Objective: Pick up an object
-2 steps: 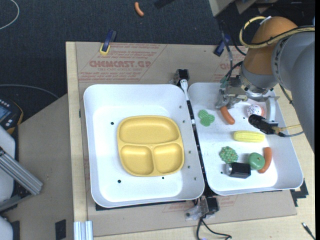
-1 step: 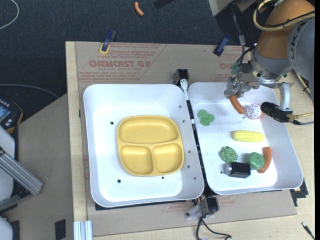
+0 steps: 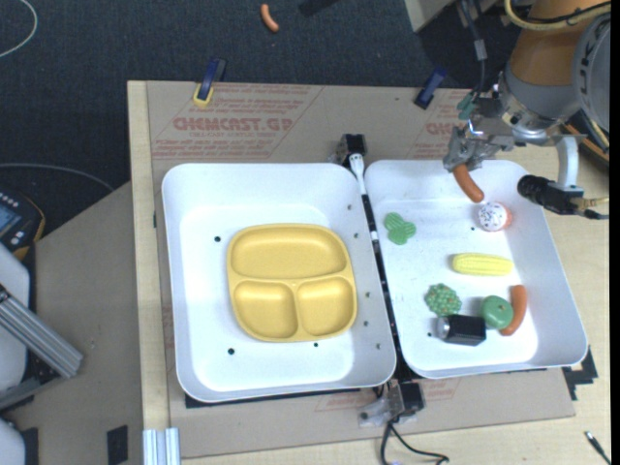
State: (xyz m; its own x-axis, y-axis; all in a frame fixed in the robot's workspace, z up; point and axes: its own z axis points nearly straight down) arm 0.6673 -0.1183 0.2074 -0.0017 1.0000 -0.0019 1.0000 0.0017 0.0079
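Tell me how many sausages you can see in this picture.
3: one sausage at the gripper over the right bin's far edge, one at that bin's near right beside the green toy, one on the floor beyond the bench.

The grey arm with its orange band (image 3: 557, 27) runs out past the top and right edges at one o'clock, so its upper links are cut off. The two-finger metal gripper (image 3: 467, 155) is small and cluttered; its fingers' spacing cannot be read, nor whether they touch the upper end of the orange-red sausage-shaped toy (image 3: 469, 183) under it. At five o'clock, the black boxy object (image 3: 461, 329) is too small to identify.
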